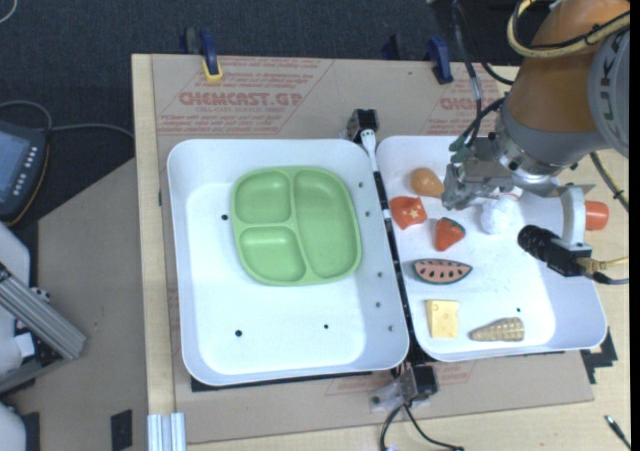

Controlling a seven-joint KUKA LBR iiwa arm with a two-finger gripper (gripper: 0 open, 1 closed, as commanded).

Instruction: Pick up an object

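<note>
We see the gripper [468, 189] low over the right bin [560, 329], beside the strawberry [449, 232]. We cannot tell its grip. Nothing looks picked up yet.

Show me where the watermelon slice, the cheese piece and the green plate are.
watermelon slice [442, 271], camera view, its red middle.
cheese piece [442, 319], camera view, its yellow face.
green plate [330, 219], camera view, its right compartment.

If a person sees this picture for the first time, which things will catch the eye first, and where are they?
The green divided plate stands out most, lying alone in the left bin. Next comes the grey and orange arm, reaching over the right bin from the upper right. Below it lie small toy foods: a strawberry, a watermelon slice and a cheese piece.
</note>
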